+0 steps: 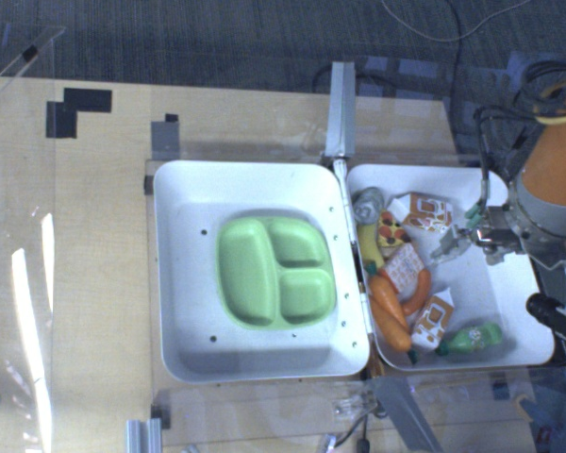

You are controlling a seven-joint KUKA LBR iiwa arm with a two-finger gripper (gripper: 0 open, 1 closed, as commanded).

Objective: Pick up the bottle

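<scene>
Printed cartons in the right bin (509, 281) carry red, orange and white graphics, but no lettering on them can be read. The green bottle (472, 339) lies on its side near that bin's front edge, its label too small to make out, just beside a small carton (432, 319). A second carton (426, 213) sits near the back edge, with a grey can (368, 204) at the back left corner, and a carrot (390, 313) and a banana (369, 245) lie along the left wall. The gripper (456, 242) hangs over the middle of the right bin, well apart from the bottle, and whether it is released or clenched cannot be told. The left bin (179, 253) holds a green divided tray (275, 271). Both bins rest on a pale wooden bench (85, 281) with black tape marks; dark carpet and a loose cable lie beyond its far edge.
</scene>
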